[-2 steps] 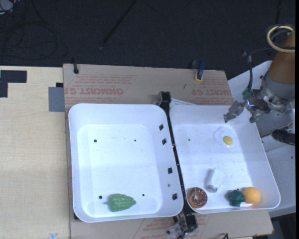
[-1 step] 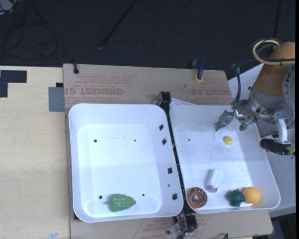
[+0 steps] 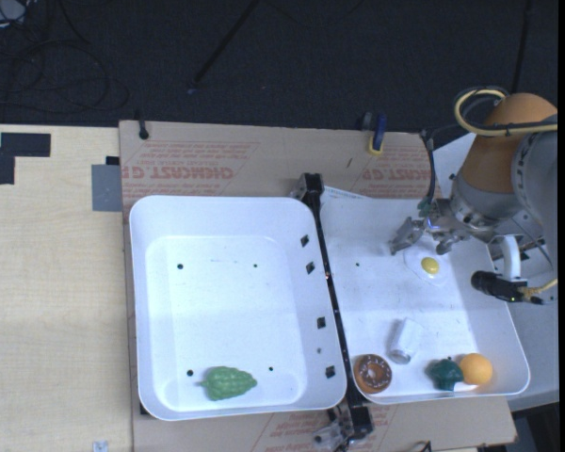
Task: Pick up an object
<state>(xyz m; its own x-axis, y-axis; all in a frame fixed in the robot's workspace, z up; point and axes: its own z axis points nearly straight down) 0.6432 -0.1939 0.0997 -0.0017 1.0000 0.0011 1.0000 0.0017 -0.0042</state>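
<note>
The cardboard sheet [image 3: 226, 163] under the bins bears red print, upside down, reading roughly "CHEMCAST GP".

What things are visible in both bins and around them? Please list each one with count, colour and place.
bins: 2, white, side by side on the bench
bumpy lump: 1, green, left bin, near front edge
doughnut: 1, brown, right bin, front left corner
cylinder: 1, white, right bin, lying near the front
ball: 1, orange, right bin, front right
small object: 1, dark green, touching the ball
round piece: 1, yellow, right bin, under the gripper
gripper: 1, grey, over the right bin
</note>
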